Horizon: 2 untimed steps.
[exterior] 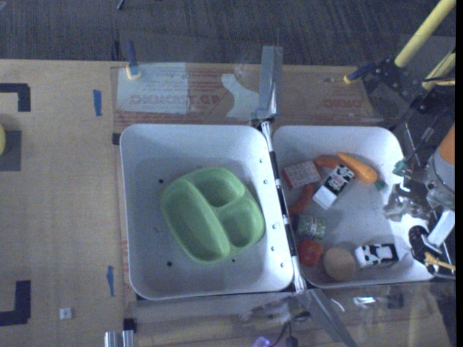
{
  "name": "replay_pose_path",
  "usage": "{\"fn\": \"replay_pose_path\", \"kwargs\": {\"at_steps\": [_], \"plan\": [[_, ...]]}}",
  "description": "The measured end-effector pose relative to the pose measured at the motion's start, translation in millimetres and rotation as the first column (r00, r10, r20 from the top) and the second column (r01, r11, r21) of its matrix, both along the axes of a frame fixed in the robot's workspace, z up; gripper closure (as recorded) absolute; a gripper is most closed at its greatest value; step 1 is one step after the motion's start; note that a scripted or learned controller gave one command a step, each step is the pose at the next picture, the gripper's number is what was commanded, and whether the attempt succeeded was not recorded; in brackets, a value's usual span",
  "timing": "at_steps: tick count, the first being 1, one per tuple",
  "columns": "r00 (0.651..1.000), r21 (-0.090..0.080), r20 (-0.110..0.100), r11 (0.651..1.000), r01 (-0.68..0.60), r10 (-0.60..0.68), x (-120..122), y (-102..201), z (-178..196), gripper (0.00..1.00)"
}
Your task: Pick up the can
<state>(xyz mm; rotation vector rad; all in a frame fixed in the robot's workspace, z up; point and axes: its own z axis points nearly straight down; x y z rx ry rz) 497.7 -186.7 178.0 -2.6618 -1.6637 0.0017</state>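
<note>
The can [312,227] is a small one with a green label. It rests near the left wall of the right bin [376,137], between a red-orange piece [302,199] above it and a red tomato-like item [309,252] below it. My gripper [399,205] hangs at the right rim of that bin, well to the right of the can and apart from it. The arm behind it, partly cut off by the frame edge, is grey with an orange band. Nothing shows between the gripper and the can except bare bin floor.
The right bin also holds a carrot [359,167], a milk carton [334,186], a red-and-white box [301,173], a tan ball [339,264] and a cow-patterned carton [377,255]. In the left bin [145,157] lies a green divided plate [212,213].
</note>
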Motion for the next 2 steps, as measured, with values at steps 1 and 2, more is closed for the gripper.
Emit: {"fn": "replay_pose_path", "kwargs": {"at_steps": [1, 2], "plan": [[0.833, -0.005, 0.004, 0.833, -0.554, 0.554, -18, -21, 44, 1.0], [0.953, 0.001, 0.001, 0.953, -0.301, 0.301, -14, -25, -54, 1.0]]}}
